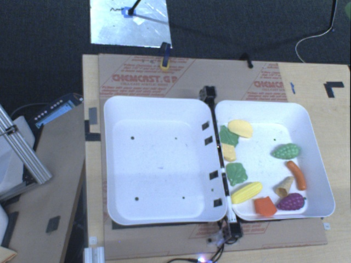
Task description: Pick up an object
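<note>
A: What sits furthest left?

B: A metal rail [22, 152] slants across the side table, with a dark handset [55, 109] with a blue edge just above it. Further up, on the dark floor, lies a shiny silver sheet [130, 15].

A: And the bench itself?

B: A printed cardboard sheet [142, 78] lies under both bins, with a yellow clip [164, 64] at its top edge. The left bin [159, 147] shows its bare white floor. Black clips [208, 141] run down the seam where the two bins meet.

A: So where are the things to pick?

B: All in the right bin [263, 138]. Near the seam, a green leafy toy [228, 136] touches a yellow lemon [240, 128]. Just below them is a pale yellow piece [228, 153], then a second green toy [236, 173] and a corn cob [247, 192] lying tilted.

A: And further right?

B: An orange block [265, 206] by the front wall, purple grapes [290, 201] just beside it, a tan cone [283, 186] above those, an orange carrot [296, 175] slanting beside the cone, and a green bumpy fruit [286, 151] above the carrot. The bin's middle is bare.
</note>
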